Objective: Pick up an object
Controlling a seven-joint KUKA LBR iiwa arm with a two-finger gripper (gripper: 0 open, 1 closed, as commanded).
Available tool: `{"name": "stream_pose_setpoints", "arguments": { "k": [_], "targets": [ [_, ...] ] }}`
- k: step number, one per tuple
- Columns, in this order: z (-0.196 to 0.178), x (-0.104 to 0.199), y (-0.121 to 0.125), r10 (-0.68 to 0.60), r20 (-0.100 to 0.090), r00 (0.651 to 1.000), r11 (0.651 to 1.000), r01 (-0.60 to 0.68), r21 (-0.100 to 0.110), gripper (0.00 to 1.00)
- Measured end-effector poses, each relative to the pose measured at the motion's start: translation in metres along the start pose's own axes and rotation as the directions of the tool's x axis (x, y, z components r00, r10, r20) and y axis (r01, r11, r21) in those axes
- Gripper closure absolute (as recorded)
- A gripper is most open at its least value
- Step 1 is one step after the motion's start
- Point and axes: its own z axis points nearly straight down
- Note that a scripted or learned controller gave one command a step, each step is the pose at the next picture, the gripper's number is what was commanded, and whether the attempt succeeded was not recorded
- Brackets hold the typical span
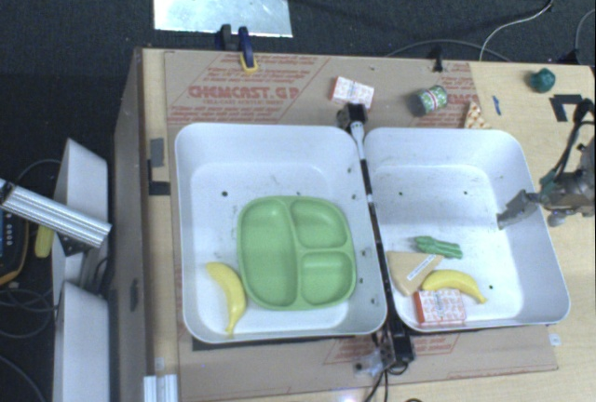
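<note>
Two shallow white plastic bins sit side by side on a brown cardboard-covered bench. The left bin (200, 163) holds a pale green plastic plate with three compartments (298, 251), lying flat, and a curved yellow toy banana (229, 294) just beside the plate's lower left edge, near the bin's front corner.

The right bin (484, 158) keeps its things in the front left corner. A second yellow toy banana (453, 284) lies there, its curve opening toward the front, resting against a tan wedge-shaped flat piece (405, 268). A small green leafy-looking toy (438, 247) lies just behind the banana, and a small red-and-white printed box (439, 305) lies just in front of it, close to the bin's front wall.

The grey gripper (521, 207) reaches in from the right, over the right bin's right side, well apart from the cluster of things; nothing sits at its tip, and how wide it stands cannot be told.

On the bench behind the bins lie a small white-and-red packet (352, 92) and a small green can (431, 100).
</note>
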Motion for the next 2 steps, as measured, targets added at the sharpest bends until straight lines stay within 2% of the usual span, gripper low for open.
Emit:
{"name": "stream_pose_setpoints", "arguments": {
  "k": [1, 2],
  "targets": [
    [0.050, 0.052, 0.026, -0.003, -0.001, 1.000, 1.000, 0.003, 0.001, 0.00],
    [0.126, 0.102, -0.009, -0.001, 0.000, 1.000, 1.000, 0.001, -0.002, 0.00]
  ]
}}
